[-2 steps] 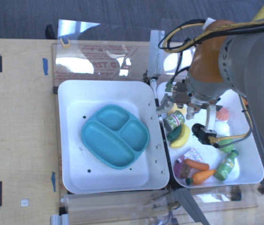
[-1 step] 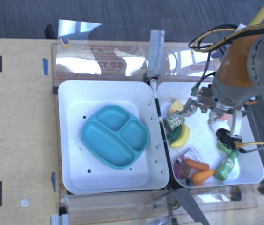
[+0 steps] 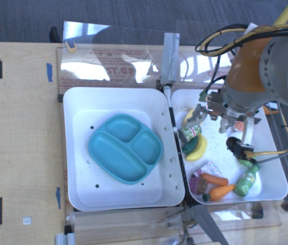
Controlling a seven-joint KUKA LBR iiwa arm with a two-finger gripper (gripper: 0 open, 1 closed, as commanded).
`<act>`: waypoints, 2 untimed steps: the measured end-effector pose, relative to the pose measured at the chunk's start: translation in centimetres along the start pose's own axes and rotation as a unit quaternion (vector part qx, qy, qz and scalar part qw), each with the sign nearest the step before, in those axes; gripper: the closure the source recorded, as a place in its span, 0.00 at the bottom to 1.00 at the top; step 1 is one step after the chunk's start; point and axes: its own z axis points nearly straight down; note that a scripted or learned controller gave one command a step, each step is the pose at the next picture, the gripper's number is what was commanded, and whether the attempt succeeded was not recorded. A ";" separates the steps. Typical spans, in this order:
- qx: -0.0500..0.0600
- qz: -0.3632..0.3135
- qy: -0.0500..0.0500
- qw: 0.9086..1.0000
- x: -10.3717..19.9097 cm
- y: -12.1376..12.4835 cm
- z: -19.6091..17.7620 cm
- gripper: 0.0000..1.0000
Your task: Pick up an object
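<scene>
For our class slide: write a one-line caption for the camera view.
Robot arm above the right bin of toy food; blue divided plate in the left bin.

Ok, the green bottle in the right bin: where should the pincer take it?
Probably across the green bottle's body, from straight above. It lies flat, slanting toward the right bin's near corner, its long sides free; the carrots lie apart on its left.

Teal divided plate (image 3: 126,148) looking smooth matt plastic; white bins (image 3: 77,137) showing semi-gloss plastic w/ glare; worktop (image 3: 16,137) appearing pale matt wood; clear sheet (image 3: 108,65) reflecting, glossy.
</scene>
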 end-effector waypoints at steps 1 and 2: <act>0.000 0.000 0.000 1.000 0.0 0.0 0.0 0.00; -0.002 0.000 0.000 1.000 0.0 0.1 -1.1 1.00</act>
